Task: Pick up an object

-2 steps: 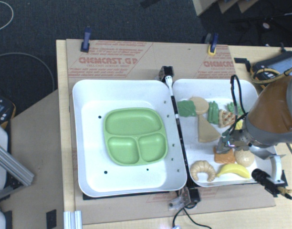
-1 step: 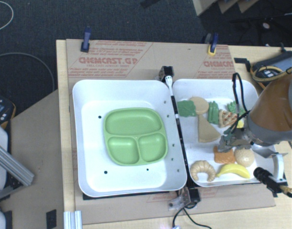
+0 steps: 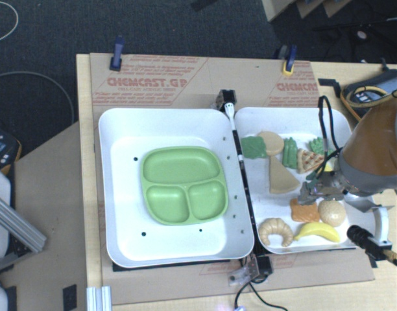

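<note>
The right bin (image 3: 250, 193) holds several toy foods: a green block (image 3: 253, 147), a beige wedge (image 3: 281, 177), a dark green piece (image 3: 290, 153), a waffle-like piece (image 3: 309, 160), an orange piece (image 3: 303, 211), a pale round ball (image 3: 332, 213), a yellow banana (image 3: 319, 233) and a croissant (image 3: 276, 230). My gripper (image 3: 315, 190) reaches in from the right and hangs low over the bin, just above the orange piece and the ball, beside the beige wedge. The arm's orange band (image 3: 377, 148) covers the bin's right side.
The left bin (image 3: 114, 173) carries a green divided plate (image 3: 183, 184). A black divider strip (image 3: 239, 167) runs between the bins. Blue (image 3: 116, 54) and yellow (image 3: 288, 59) clamps hold the cardboard at the back. Cables (image 3: 325, 118) trail near the arm.
</note>
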You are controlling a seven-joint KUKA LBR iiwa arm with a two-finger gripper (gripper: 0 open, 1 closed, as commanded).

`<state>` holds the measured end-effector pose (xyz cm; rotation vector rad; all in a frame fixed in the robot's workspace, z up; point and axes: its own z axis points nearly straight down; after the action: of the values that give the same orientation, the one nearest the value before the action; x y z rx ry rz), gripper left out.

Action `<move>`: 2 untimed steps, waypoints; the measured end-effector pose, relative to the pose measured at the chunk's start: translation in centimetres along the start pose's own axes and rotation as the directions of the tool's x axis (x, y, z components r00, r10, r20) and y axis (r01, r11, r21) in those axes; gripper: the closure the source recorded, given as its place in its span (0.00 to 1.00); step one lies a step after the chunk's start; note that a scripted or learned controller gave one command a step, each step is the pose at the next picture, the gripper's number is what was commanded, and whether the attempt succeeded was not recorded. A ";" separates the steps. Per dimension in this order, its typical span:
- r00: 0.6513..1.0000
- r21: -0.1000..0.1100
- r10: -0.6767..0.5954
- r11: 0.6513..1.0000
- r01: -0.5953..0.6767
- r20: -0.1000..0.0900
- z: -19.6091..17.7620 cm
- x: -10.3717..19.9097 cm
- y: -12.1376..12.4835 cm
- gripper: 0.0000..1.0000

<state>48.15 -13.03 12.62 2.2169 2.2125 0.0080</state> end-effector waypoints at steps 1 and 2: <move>1.000 0.010 -0.001 1.000 0.001 -0.004 4.2 -0.4 -0.2 1.00; 1.000 0.006 -0.002 1.000 0.002 -0.002 2.9 -0.4 -0.1 1.00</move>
<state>48.04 -13.48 9.69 2.2189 2.2183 0.0038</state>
